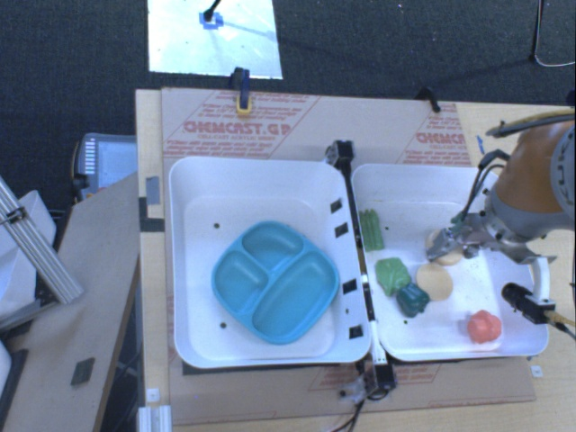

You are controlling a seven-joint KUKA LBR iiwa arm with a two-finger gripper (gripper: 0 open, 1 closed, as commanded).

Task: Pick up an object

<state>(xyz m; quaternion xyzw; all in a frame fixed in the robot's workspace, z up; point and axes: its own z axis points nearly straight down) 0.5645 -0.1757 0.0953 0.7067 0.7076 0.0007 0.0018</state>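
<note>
Two white bins sit side by side on the table (297, 120). Left bin (193, 196) holds a blue tray (274, 282). Right bin (405, 187) holds a green block (371, 229), green lump (392, 274), teal piece (413, 299), cream disc (435, 283) and red ball (484, 327). Hand (447, 244) hovers just above the disc; whether it is spread I cannot tell.

End effector (447, 244) above cream disc (435, 282), right bin (396, 183), blue tray (274, 282) in left bin (193, 241)
</note>
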